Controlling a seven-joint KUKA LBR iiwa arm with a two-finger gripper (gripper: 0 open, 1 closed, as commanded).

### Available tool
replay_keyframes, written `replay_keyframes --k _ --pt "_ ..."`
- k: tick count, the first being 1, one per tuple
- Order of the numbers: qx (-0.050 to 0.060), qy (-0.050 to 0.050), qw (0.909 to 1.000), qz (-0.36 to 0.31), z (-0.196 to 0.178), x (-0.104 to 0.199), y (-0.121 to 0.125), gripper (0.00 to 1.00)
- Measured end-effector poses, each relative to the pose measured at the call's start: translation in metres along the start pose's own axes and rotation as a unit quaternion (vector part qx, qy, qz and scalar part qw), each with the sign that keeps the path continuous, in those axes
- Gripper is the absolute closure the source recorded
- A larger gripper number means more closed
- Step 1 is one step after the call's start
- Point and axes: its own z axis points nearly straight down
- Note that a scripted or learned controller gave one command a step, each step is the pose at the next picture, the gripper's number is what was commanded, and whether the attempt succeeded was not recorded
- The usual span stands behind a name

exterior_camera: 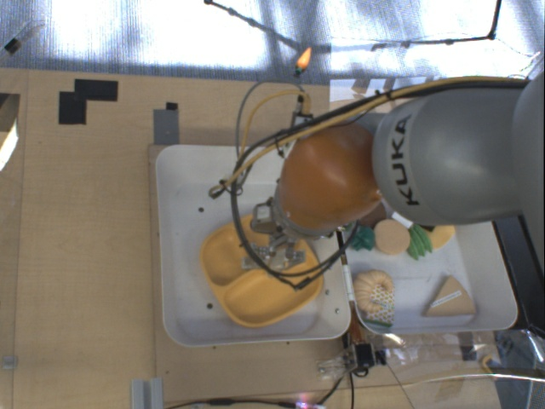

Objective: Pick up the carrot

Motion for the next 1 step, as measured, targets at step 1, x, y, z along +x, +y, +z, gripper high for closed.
replay_keyframes --k 1 --pt "-0.007 0.010 0.9999 0.001 0.0069 0.0107 0.0028 0.00"
